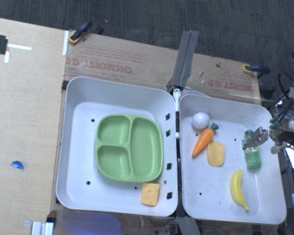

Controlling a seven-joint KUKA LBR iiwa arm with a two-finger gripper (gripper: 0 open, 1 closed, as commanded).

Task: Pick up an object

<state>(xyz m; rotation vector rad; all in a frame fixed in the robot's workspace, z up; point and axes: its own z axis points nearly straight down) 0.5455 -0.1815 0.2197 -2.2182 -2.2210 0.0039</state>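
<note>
Gripper (258, 138) hovers over the right bin (278, 179), right at the green bottle (252, 158). Whether its grasp is apart or closed, I cannot tell. Banana (239, 190) lies nearby.

Bins: two shallow white plastic bins (73, 130).
Plate: pale green three-compartment plastic plate (130, 148).
Cheese: yellow-orange holed toy cheese wedge (150, 194).
Carrot: orange toy carrot with green top (203, 140).
Ball: small white ball (200, 119).
Banana: yellow toy banana (239, 190).
Bottle: translucent green plastic bottle (252, 157) below the jaws.
Worktop: light tan wooden worktop (14, 115).
</note>
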